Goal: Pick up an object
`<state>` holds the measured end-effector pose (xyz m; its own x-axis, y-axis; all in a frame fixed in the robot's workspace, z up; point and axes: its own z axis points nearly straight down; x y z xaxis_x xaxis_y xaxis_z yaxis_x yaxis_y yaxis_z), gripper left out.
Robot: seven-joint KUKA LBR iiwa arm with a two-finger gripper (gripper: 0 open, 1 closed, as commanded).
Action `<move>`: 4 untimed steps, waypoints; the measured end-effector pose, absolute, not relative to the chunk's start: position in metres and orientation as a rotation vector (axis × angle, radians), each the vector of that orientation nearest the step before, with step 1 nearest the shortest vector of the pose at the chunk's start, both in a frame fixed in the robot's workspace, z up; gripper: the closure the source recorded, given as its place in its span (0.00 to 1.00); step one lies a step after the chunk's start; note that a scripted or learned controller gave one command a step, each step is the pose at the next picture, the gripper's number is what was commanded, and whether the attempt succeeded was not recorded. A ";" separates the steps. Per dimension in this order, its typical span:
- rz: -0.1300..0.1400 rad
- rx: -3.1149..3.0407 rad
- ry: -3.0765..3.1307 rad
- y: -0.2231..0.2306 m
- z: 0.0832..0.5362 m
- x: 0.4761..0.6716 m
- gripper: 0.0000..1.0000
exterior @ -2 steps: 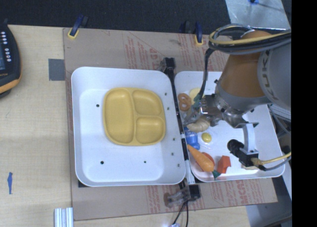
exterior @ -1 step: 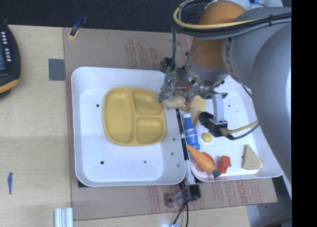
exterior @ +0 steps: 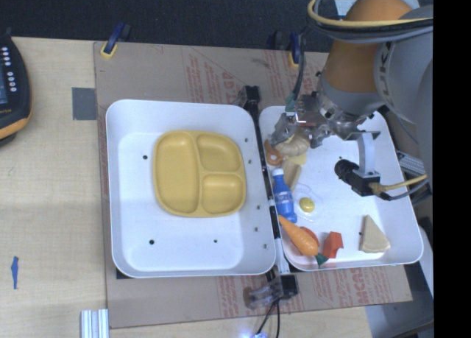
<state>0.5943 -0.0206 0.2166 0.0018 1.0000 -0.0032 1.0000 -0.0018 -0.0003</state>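
Two white bins [exterior: 118, 182] share the bench; end effector [exterior: 294, 132] seemingly over a beige item [exterior: 293, 149], grip unclear.

Two white bins sit side by side on the worktop: the left bin [exterior: 125, 182] and the right bin [exterior: 401, 241]; the left bin holds one yellow divided plate [exterior: 199, 173]; the right bin holds one blue bottle [exterior: 282, 195], one carrot [exterior: 300, 236], one small red piece [exterior: 333, 243], one tan wedge [exterior: 373, 236], one small yellow round piece [exterior: 306, 205], and one pale lump [exterior: 293, 149] near its top corner, partly hidden, its kind unclear; two blue clamps, one at the left [exterior: 114, 38] and one at the right [exterior: 294, 46], grip the board's far edge.
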 end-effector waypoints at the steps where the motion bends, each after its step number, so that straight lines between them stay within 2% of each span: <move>1: -0.003 2.218 2.224 -0.022 0.219 0.595 1.00; 2: 0.001 2.212 2.230 0.018 0.241 0.604 1.00; 3: -0.008 2.226 2.223 -0.024 0.251 0.563 1.00; 4: -0.008 2.215 2.237 0.029 0.218 0.569 1.00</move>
